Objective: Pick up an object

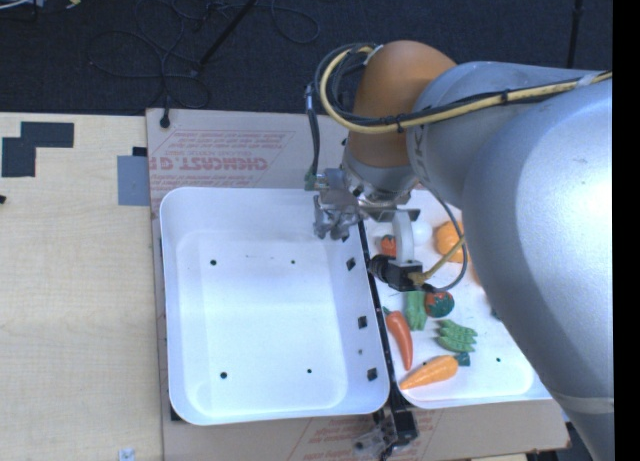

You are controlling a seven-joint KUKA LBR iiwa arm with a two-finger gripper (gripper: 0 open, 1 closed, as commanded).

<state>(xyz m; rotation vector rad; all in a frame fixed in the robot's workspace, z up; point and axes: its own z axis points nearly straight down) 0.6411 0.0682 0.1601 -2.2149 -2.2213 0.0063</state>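
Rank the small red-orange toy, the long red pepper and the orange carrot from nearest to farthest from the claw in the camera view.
1. Small red-orange toy: far part of the right bin, just beside the claw.
2. Long red pepper: further down, along the wall next to the other bin.
3. Orange carrot: at the bin's near edge.

The arm (540,249) is a broad, smooth casing of pale grey with a soft sheen. A rounded orange band (395,99) sits above the wrist. Dark cables (330,89) loop round the orange part, and a thin yellow cable (500,99) runs along the grey shell. The gripper (335,211) is a cluster of bare grey metal parts.
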